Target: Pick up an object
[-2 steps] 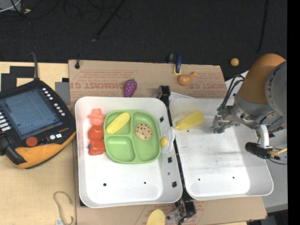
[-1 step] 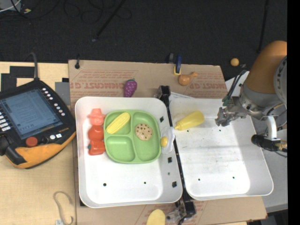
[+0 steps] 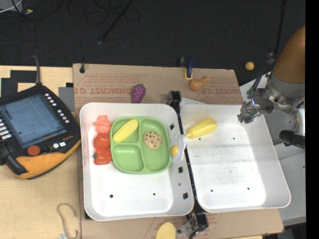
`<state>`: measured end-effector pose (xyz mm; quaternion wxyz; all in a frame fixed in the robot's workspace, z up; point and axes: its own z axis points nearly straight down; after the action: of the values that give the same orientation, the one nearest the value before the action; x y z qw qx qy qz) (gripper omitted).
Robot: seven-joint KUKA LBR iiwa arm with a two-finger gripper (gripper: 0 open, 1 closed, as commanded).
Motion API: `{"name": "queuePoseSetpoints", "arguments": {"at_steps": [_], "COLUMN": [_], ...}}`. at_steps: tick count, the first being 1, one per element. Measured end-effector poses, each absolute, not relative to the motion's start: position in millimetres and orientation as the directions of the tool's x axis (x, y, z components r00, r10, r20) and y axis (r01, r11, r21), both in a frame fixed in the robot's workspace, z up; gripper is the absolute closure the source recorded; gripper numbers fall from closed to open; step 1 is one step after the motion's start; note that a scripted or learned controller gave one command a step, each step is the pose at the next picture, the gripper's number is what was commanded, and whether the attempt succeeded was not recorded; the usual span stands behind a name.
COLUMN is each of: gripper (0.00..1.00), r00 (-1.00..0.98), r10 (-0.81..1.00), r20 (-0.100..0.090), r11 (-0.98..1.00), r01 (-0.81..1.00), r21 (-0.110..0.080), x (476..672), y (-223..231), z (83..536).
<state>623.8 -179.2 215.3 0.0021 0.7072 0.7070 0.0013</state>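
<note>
The gripper (image 3: 247, 112) hangs over the right bin's (image 3: 279, 183) far edge, its state impossible to tell, and the nearest object, a yellow bottle (image 3: 201, 128), lies well off to its left, so a straight descent would likely grab nothing.

You've got a green three-compartment plate (image 3: 130, 159) flat in the left bin, holding a corn cob (image 3: 124, 130) and a cookie (image 3: 152, 140) in separate compartments. Red-orange toy (image 3: 101, 141) lies just left of the plate, touching it. Yellow bottle (image 3: 201, 128) lies on its side in the right bin, upper left corner.
</note>
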Motion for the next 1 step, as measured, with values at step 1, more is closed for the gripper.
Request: {"name": "queuePoseSetpoints", "arguments": {"at_steps": [1], "gripper": [1.0], "r00": [-0.001], "r10": [1.0], "r20": [0.0], "r11": [0.001], "r01": [1.0], "r21": [0.001], "x": [624.0], "y": [-180.4], "z": [228.5]}}
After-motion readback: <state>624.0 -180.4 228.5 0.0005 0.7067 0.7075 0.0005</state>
